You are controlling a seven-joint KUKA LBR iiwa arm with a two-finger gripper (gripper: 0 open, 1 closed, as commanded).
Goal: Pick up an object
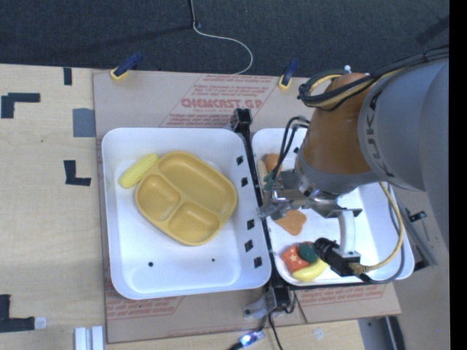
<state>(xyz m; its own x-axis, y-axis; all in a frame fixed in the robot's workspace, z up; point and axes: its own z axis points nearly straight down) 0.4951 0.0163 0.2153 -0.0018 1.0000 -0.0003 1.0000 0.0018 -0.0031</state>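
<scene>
- Here, two shallow white bins sit side by side on a cardboard sheet: the left bin (124,268) at centre frame, the right bin (383,268) toward the right
- One yellow divided tray (186,195), with three compartments, lies tilted in the left bin
- One yellow toy corn cob (138,170) lies just beside the tray's upper left edge, touching or nearly so
- In the right bin, one flat orange piece (292,222) lies near the dividing wall, and another orange thing (271,162) peeks out higher up, half hidden by the arm
- At the right bin's lower edge three small toys are clustered, touching: one red piece (292,257), one green piece (308,253) and one yellow piece (310,271)
- One grey arm with an orange band (332,133) reaches in from the right; its gripper (273,199) hangs low over the right bin, just above the flat orange piece; whether it is released or clenched cannot be told
- Two blue-and-yellow clamps (125,65) (287,74) pin the cardboard's upper edge
- The bench is pale wood with black marks; dark carpet fills the top of the frame, crossed by one thin white cable (226,39)
</scene>
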